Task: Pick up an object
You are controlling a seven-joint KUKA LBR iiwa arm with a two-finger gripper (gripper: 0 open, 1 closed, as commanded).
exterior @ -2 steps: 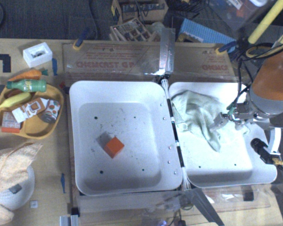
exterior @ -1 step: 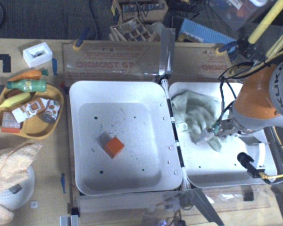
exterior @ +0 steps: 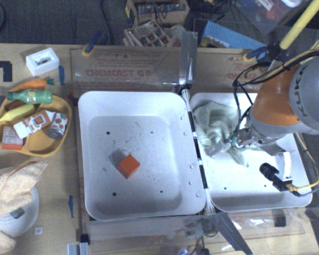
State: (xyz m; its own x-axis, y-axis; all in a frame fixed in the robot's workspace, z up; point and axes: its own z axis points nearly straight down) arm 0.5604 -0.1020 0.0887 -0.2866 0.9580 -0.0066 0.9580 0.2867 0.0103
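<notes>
The gripper (exterior: pixel 235 140) is low in the right bin (exterior: pixel 255 193), at a crumpled pale cloth (exterior: pixel 215 122); its state cannot be told. An orange block (exterior: pixel 129 166) lies in the left bin (exterior: pixel 95 110). Judged step: grasp attempt. Next: confirm hold, then lift.

1 fixed overhead camera, slanted down over 2 bins (exterior: pixel 90 142)
</notes>
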